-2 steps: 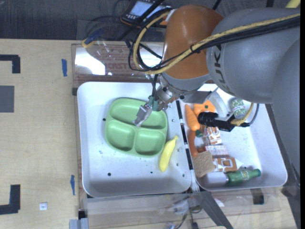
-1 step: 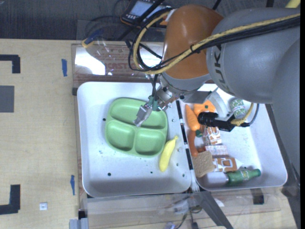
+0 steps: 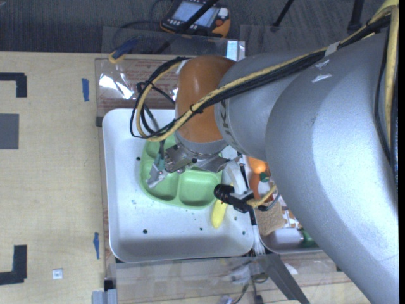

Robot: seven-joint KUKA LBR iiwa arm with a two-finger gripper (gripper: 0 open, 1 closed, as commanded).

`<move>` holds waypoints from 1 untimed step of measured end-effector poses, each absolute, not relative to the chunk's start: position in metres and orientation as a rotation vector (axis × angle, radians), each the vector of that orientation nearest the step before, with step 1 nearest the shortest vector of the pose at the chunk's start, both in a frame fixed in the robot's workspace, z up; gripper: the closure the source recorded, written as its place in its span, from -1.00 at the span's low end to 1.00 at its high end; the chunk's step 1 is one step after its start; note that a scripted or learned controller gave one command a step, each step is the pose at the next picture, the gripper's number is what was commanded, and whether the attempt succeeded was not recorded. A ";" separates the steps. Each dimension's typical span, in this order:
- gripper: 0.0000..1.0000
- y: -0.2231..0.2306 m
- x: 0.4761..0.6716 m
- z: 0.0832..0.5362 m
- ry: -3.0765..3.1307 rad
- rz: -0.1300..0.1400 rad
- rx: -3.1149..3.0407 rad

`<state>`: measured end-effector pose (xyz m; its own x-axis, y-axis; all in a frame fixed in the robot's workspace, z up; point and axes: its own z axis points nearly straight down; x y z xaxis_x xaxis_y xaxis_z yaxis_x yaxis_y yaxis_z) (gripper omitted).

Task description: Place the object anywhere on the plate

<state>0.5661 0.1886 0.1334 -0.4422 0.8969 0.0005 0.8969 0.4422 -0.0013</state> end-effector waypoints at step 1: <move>-1.00 0.141 0.601 0.093 -2.287 -0.011 -2.132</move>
<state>0.6007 0.1414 0.0932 -0.0702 0.9974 0.0156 0.9975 0.0703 -0.0052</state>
